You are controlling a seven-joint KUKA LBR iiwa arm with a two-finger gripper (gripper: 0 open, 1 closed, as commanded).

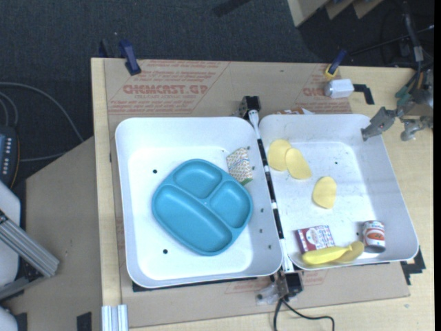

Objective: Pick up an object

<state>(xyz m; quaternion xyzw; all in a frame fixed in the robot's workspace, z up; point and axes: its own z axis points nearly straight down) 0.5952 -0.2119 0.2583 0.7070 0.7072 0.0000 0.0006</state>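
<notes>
Camera view gives us the desk (172, 88) from above, a tan board with red lettering, and on it two white bins side by side. We start at the left bin (138, 140): a blue divided plate (201, 205) lies near its middle, tilted at an angle, and a small patterned packet (240, 164) sits just beside the plate's far right edge, close to the bin's right wall. Moving on to the right bin (386, 178), we see two pale yellow chip-like pieces (288, 158) overlapping at the far left, and a third yellow piece (324, 192) a little nearer and to the right, apart from them. Along the near wall lie a small red and white box (315, 238), a banana (332, 255) touching the box's near edge, and a small can (374, 235) at the banana's right tip. At the far right, the jaws (380, 124) hang over the right bin's far right corner, well apart from all of these things. We cannot tell how wide they stand, and we see nothing held in them.
</notes>
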